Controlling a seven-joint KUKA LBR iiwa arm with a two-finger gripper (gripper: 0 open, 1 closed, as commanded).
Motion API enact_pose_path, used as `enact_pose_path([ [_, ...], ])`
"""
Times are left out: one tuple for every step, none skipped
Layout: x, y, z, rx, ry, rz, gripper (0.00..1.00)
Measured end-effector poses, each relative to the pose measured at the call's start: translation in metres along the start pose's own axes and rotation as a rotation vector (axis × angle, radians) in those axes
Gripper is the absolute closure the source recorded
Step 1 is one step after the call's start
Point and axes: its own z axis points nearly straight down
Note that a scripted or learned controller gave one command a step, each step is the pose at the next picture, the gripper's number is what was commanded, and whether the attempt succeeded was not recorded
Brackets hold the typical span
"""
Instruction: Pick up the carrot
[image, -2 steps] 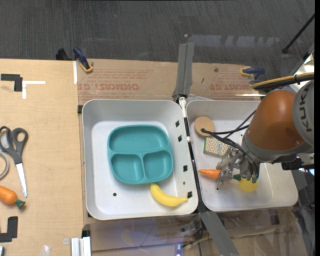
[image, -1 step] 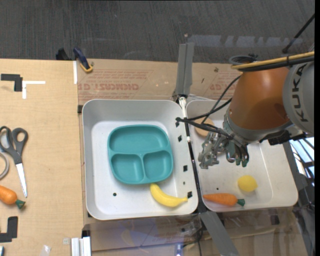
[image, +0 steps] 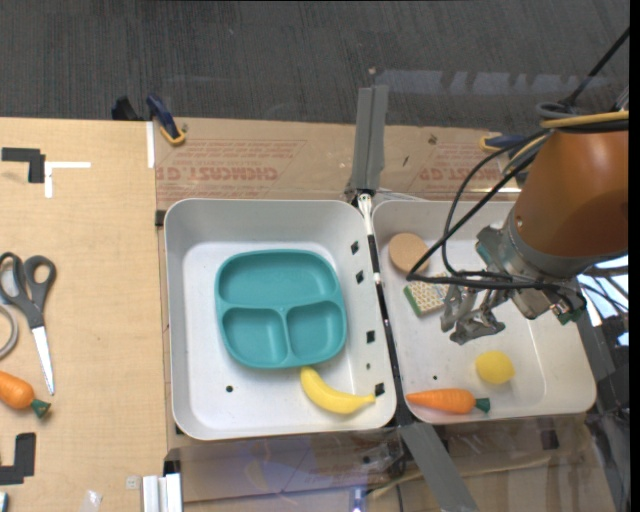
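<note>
Looking down at the right bin (image: 560, 395), the carrot (image: 443, 401) for this job lies flat on its side near the front wall, green stem end pointing right, orange tip toward the divider between the two bins. The pincer (image: 472, 322) hangs above the bin floor a bit behind the carrot, nothing in it, and honestly I can't tell from this angle whether it's spread or pinched together, cables and shadow get in the way.

If I were steering this, I'd shift it toward the front wall until it's over the fat middle of the carrot, turn the wrist so the squeeze goes across the narrow width, then drop straight down. A yellow lemon (image: 495, 367) sits near the stem end, so coming in from directly above seems safer than sweeping sideways. The front wall is close too, so not much slack there.

Other stuff: a checkered sponge-looking thing (image: 425, 297) and a tan round piece (image: 406, 251) toward the back of that bin. The left bin (image: 190, 300) has a teal divided plate (image: 281, 306) and a banana (image: 335, 393). Out on the wooden counter (image: 90, 300) at the far left there's a pair of scissors (image: 30, 305) and a second carrot (image: 18, 392), well away from the arm. Dark carpet-looking floor behind.
</note>
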Motion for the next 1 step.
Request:
enact_pose_path([
  [0.0243, -0.0565, 0.0027, 0.0, 0.002, 0.073, 1.0],
])
